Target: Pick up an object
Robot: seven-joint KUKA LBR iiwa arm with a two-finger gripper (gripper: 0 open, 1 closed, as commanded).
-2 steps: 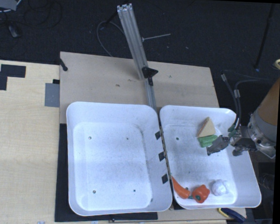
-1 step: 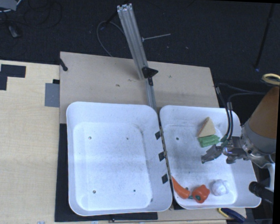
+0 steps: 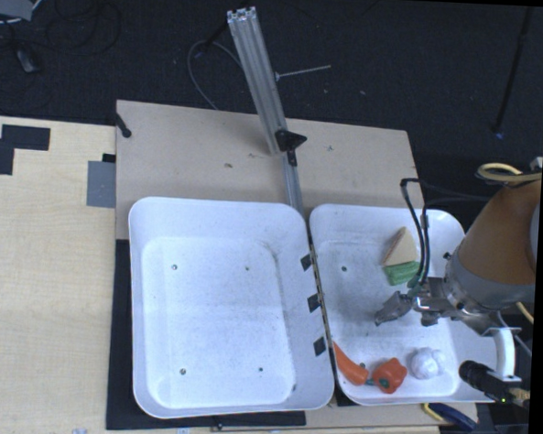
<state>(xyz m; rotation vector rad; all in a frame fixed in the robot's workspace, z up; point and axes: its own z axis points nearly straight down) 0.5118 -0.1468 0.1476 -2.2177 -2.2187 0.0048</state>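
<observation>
Fingers (image 3: 387,314) low in right bin (image 3: 362,228), grip state unclear, nothing visibly held

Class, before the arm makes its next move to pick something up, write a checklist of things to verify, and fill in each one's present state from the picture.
1. Objects available in the right bin: ok; tan wedge, green piece, orange carrot, red pepper, white ball.
2. hand positioned over the right bin: ok.
3. Hand directly above an object: not ok; it sits over bare floor.
4. Object already held: cannot tell.
5. Cable free of the objects: not ok; it crosses the green piece.
</observation>
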